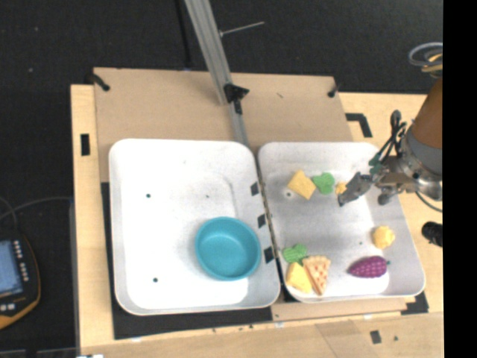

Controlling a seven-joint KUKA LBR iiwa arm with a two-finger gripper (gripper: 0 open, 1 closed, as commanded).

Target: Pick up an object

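The end effector (350, 192) hangs over the right shallow white plastic bin (335, 278); whether it is open I cannot tell. Candidates lie near: a yellow wedge-shaped block (302, 185) and small green lumpy toy (324, 183) at its nine o'clock, a smooth yellow rounded toy (383, 236) at five o'clock. The crowded pair could be nudged aside rather than gripped.
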